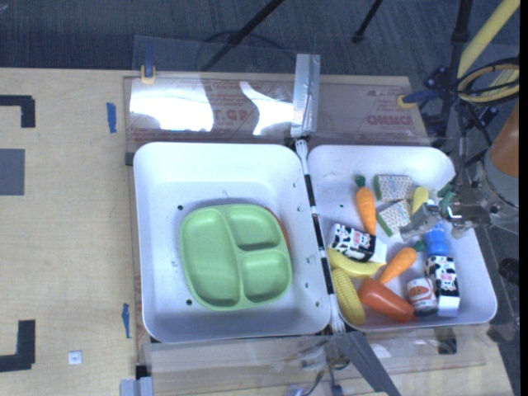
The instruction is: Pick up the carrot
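Observation:
An orange carrot (365,209) with a green top lies upright in the right bin's (330,167) middle-left part. A second, smaller carrot (398,263) lies tilted lower down, between a banana and a blue bottle. My gripper (441,213) hangs low over the right side of that bin, right of the upper carrot and above the blue bottle (436,242). It sits among the toys, and nothing can be seen held in it. The grey arm with its orange band (505,151) comes in from the right edge.
The right bin is crowded: two speckled blocks (394,200), a cow-print carton (353,241), a banana (355,265), corn (349,295), a red pepper (384,300), a can (421,294) and a second carton (445,279). The left bin (157,180) holds a green divided plate (237,254).

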### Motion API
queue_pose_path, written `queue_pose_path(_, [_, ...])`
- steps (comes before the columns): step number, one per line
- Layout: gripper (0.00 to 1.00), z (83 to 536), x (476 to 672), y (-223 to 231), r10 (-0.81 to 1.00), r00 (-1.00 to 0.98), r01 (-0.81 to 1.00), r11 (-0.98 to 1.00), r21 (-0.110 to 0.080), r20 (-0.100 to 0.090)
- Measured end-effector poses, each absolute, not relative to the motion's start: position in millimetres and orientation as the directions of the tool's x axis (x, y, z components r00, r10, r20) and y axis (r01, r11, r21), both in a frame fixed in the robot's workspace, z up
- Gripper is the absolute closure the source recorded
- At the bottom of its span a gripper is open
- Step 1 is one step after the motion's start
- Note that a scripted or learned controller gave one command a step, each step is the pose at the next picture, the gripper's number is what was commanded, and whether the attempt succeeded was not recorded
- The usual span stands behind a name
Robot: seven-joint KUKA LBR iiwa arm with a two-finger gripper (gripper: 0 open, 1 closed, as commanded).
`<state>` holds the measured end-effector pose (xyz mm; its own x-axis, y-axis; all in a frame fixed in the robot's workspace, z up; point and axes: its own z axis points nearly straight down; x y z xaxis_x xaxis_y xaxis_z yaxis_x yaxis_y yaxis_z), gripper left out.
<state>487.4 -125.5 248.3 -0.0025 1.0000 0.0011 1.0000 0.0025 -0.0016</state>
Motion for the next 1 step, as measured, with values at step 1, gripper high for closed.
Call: queue_pose_path(1, [0.00, 101.8, 488.7, -126.7, 0.996, -0.091, 0.996, 0.091, 0.014, -0.002])
